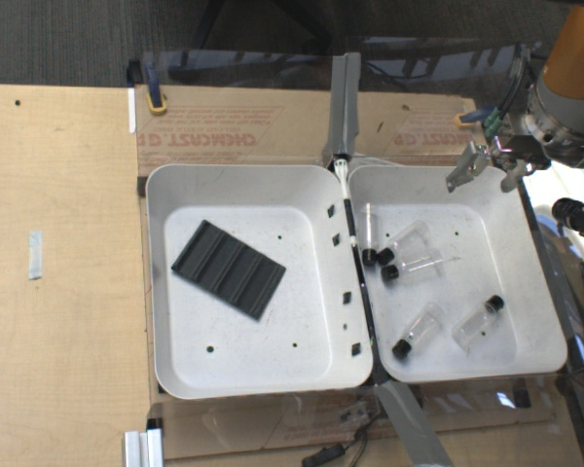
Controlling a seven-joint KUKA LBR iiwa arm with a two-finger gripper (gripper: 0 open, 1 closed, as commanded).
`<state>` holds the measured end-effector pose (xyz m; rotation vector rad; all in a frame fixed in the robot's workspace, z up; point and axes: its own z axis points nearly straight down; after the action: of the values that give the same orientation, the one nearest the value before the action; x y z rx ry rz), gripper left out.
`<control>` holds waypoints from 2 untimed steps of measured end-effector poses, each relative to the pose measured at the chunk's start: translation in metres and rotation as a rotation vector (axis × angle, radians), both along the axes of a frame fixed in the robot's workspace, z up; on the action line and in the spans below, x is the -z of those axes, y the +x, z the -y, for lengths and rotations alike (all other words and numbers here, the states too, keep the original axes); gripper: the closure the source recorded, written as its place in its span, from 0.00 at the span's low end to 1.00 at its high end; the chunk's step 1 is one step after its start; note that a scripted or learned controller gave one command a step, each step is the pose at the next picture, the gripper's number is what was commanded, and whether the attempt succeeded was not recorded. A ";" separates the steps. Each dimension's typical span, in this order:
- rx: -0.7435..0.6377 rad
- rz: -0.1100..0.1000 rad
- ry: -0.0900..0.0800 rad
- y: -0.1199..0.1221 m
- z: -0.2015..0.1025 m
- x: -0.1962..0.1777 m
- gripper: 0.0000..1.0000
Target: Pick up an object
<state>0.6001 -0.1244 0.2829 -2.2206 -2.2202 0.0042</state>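
Four clear, black-capped vials [416, 329] scattered in right bin [526, 261].

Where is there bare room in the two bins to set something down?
Left bin: free floor right of and below the black ridged panel. Right bin: crowded with clear tubes mid-floor; a bare strip along its far wall, near the gripper.

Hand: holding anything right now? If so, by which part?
Nothing is held. The hand is above the far edge of the right bin, with nothing between its fingers; the clear vials lie on the bin floor.
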 end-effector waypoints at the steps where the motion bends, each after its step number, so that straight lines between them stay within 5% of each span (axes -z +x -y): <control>1: -0.124 0.001 0.000 0.047 0.021 0.100 0.00; 2: -0.096 0.000 0.001 -0.046 0.016 0.161 0.00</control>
<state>0.5545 -0.1406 0.1217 -2.1106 -2.3243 0.0024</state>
